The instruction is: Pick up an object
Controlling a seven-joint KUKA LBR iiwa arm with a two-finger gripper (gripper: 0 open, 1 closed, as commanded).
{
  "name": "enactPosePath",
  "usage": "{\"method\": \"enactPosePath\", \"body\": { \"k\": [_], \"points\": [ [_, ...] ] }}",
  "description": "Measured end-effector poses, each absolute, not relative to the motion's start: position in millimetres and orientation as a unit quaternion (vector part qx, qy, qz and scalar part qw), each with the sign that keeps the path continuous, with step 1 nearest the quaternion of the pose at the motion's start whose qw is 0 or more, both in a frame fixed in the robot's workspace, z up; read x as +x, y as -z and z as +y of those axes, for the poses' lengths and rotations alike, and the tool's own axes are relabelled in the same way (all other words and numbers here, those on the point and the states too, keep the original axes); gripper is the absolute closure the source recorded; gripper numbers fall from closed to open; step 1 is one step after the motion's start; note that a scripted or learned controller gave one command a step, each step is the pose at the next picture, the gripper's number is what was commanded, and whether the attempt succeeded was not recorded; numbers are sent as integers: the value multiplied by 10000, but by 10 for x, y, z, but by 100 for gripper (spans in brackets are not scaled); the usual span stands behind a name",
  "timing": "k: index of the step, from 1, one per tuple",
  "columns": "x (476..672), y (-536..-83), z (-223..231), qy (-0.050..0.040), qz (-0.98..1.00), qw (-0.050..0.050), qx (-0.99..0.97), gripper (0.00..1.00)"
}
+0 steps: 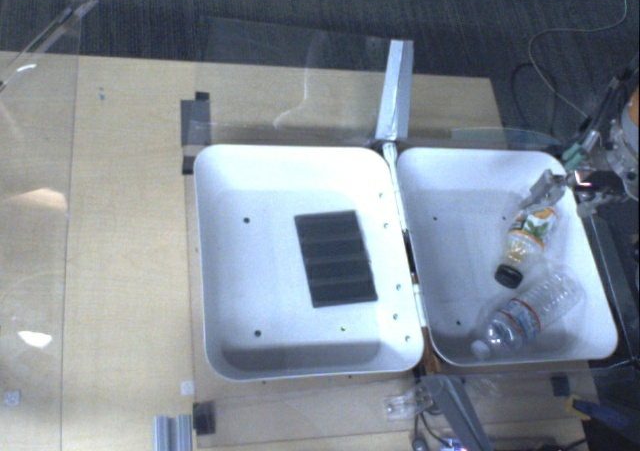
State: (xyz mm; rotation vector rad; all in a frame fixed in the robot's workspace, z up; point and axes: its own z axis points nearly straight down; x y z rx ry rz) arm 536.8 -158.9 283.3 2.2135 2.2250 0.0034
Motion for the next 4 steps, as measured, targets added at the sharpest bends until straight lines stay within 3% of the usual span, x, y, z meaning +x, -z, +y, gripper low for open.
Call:
{"method": "enactPosePath", "body": {
  "k": [1, 2, 3, 4],
  "points": [
    [5592, -1313, -1814, -19, 7586, 33, 6516, 0],
    [6260, -872, -2042, -23, 7998, 40, 6003, 0],
    [6544, -852, -1577, 98, 8374, -106, 5463, 0],
    [6618, -884, -1475, 99, 9605, -104, 2780, 0]
  ]
}}
